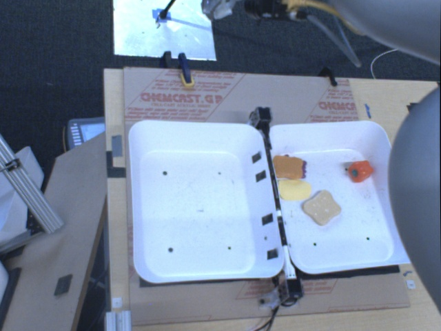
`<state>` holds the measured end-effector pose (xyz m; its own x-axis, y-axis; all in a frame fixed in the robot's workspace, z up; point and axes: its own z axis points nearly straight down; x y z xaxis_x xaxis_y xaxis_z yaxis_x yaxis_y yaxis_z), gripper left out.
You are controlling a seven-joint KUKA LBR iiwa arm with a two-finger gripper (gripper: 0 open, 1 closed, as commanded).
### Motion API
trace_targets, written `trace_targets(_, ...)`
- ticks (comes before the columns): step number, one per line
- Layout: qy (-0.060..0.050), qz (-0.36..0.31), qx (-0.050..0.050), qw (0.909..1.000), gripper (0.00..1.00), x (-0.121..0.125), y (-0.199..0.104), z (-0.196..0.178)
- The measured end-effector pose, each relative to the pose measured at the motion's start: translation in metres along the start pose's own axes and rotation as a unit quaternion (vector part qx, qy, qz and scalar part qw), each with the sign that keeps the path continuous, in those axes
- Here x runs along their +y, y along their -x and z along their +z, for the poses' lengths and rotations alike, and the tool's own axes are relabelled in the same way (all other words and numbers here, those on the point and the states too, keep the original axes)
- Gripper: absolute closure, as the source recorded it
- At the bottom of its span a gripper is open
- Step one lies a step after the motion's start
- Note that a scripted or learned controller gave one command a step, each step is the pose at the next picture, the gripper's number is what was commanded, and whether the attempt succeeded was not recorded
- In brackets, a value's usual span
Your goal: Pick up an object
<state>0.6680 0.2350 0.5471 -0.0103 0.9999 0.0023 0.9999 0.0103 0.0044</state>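
Several small toy foods lie in the right bin point(358, 254). An orange-brown piece with a purple edge point(289, 167) sits by the bin's left wall. Just below it is a flat yellow piece point(295, 190), and a tan toast slice point(322, 207) rests to the lower right of that. A red-orange piece with a green top point(359, 171) lies apart near the right side. My gripper point(220, 0) hangs at the top edge of the view, raised high beyond the back of the bins and far from every object. Nothing shows in it.
The left bin point(200, 254) stands beside the right one, joined by a black-clipped divider point(270, 192). The grey arm point(417, 185) covers the right edge of the right bin. A yellow clamp point(186, 74) sits at the board's back edge, and a shiny plate point(162, 19) lies behind it.
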Motion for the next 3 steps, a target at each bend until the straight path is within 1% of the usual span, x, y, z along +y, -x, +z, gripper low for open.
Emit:
trace_targets(1,0.0,-0.001,0.0,1.0,0.0,0.0,0.0,0.0)
trace_targets(2,0.001,-0.003,0.001,1.0,1.0,0.0,-0.001,-0.011)
trace_targets(3,0.0,-0.004,0.0,1.0,0.0,0.0,-0.001,-0.011)
